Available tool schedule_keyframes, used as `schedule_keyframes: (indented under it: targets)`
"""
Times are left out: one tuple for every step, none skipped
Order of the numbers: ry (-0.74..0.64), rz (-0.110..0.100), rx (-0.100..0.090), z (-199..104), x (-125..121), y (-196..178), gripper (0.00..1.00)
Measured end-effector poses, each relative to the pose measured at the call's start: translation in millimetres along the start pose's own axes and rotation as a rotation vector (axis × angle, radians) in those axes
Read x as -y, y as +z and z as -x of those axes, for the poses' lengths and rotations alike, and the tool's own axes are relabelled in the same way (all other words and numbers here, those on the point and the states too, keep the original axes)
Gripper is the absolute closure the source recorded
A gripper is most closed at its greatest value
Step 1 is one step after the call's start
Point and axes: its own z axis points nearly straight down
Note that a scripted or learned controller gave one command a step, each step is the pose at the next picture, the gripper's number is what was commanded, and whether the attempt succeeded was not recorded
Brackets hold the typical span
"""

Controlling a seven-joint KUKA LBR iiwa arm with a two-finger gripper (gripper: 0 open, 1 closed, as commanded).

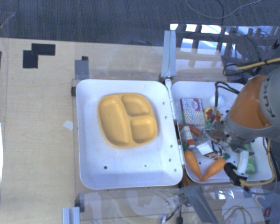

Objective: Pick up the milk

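Note:
The milk, a small white carton (192, 110) with red and green print, lies flat near the back left of the right bin (196, 88). My gripper (214, 141) hangs low over the middle of that bin, in front and to the right of the carton and apart from it. The wrist and the arm's orange band (252, 108) cover the bin's right half.
Around the gripper lie a small red-capped bottle (187, 135), two carrots (192, 162) (214, 168) and a white and green item (246, 163). The left bin (88, 139) holds a yellow divided plate (127, 119). A metal divider (169, 59) stands behind the bins.

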Motion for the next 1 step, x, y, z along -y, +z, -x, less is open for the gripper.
schedule_keyframes:
  targets:
    - [-0.403,0.002,-0.001,19.3,13.2,-0.3,0.00]
